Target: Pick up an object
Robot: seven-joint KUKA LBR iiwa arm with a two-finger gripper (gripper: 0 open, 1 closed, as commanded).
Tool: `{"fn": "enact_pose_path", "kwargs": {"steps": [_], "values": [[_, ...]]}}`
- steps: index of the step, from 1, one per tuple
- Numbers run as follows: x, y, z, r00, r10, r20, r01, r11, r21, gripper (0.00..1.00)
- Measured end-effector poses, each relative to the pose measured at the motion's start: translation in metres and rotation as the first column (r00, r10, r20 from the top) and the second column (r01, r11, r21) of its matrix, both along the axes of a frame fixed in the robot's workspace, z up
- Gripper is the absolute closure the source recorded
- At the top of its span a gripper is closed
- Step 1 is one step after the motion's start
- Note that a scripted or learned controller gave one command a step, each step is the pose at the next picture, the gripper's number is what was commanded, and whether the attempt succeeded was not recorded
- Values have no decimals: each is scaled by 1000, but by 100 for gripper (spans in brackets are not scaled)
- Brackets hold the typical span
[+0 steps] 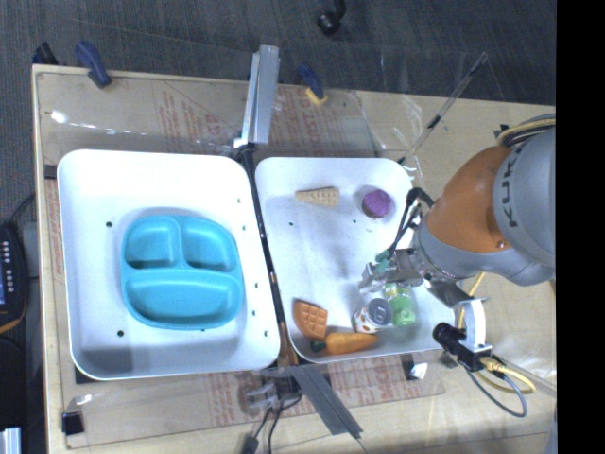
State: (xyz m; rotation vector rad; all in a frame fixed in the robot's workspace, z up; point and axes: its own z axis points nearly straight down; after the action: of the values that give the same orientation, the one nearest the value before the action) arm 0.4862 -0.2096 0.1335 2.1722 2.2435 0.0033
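The gripper (386,274) hangs low over the near right part of the right bin (312,253), and most of its body is covered by the grey wrist and the orange band of the arm (487,218). Whether it is open or closed cannot be told: the metal parts at its tip blur into the things just below, and nothing can be seen clamped between them. On the grey housing of the arm, dark letters read "KU" before the picture's edge cuts the word off.

Just under the gripper lies a small cluster that is hard to separate: a green object (404,308) and, touching it on the left, a round dark item with a pale rim (375,314); what they are cannot be made out. At the bin's near rim lies an orange carrot (346,342), with an orange-brown wedge-shaped piece (309,317) just beside its left end. Toward the far wall, well apart from these, sit a tan waffle cone (318,196) and a purple round object (377,201).

The left bin (85,253) holds a blue divided plate (181,270) with three compartments. The bench (142,112) carries faint reddish printing, too blurred to read.
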Motion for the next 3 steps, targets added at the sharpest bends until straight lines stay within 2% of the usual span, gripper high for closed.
{"fn": "enact_pose_path", "kwargs": {"steps": [1, 2, 3], "values": [[0, 0, 0, 1000, 1, 0, -1, 1000, 0, 0], [-9, 30, 47, 1000, -21, -17, 22, 1000, 11, 0], [13, -1, 20, 1000, -25, -17, 25, 1000, 11, 0]]}}
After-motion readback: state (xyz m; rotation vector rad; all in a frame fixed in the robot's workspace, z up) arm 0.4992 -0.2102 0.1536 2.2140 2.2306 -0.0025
